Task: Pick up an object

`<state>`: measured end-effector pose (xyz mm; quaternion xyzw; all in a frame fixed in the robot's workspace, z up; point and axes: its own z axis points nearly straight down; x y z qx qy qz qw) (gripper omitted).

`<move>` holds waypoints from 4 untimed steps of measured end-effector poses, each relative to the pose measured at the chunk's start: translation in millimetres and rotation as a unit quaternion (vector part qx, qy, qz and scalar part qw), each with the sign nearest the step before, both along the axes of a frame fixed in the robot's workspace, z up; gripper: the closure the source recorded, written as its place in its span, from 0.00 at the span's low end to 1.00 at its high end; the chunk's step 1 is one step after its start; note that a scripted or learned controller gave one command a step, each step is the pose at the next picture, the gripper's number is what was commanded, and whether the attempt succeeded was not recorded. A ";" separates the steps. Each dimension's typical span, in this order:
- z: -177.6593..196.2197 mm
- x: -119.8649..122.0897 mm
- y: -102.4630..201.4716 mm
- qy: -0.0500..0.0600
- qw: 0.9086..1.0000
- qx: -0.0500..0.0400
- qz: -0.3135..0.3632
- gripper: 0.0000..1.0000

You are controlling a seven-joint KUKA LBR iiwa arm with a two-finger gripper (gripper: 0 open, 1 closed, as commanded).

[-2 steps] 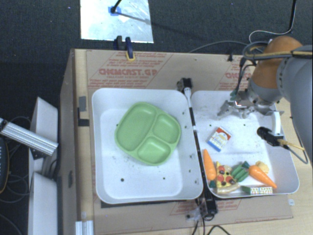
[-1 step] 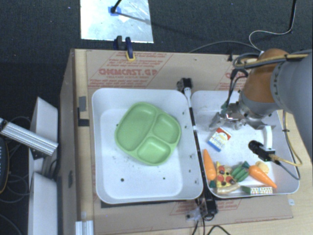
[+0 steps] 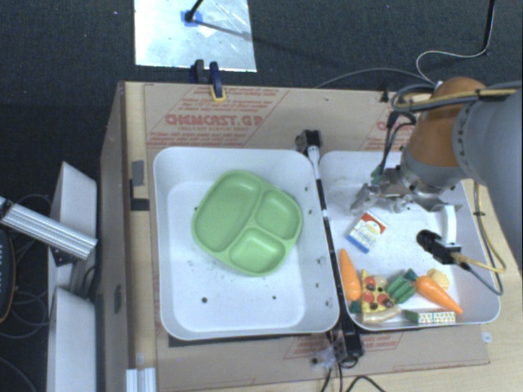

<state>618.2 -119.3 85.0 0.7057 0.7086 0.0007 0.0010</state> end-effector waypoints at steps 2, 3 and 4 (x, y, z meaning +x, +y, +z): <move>-0.4 -0.6 5.2 0.001 1.000 0.000 0.000 0.00; 0.2 33.1 -8.9 0.000 1.000 0.000 0.001 0.00; -0.5 -13.1 26.6 0.001 1.000 0.000 -0.001 0.00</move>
